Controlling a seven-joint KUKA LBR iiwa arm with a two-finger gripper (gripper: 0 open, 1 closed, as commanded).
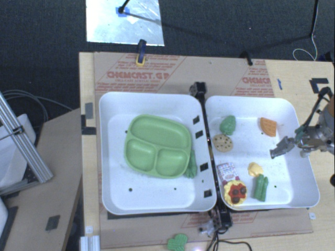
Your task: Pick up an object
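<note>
I see two bins, left [112,192] and right [301,187], of smooth white plastic with a faint sheen. The green divided plate [157,145] looks like matt plastic, evenly coloured. Under the bins the worktop [172,72] is covered by brown paper-like sheeting with red print, dull and flat. Behind it a silvery sheet [125,14] shines like crinkled foil. The small food toys, like the green pepper [260,187], look like soft matt plastic.

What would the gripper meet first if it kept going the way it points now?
The gripper points left across the right bin. Straight on, the first thing looks like the yellow piece or the cookie; its height above the floor is unclear.
</note>
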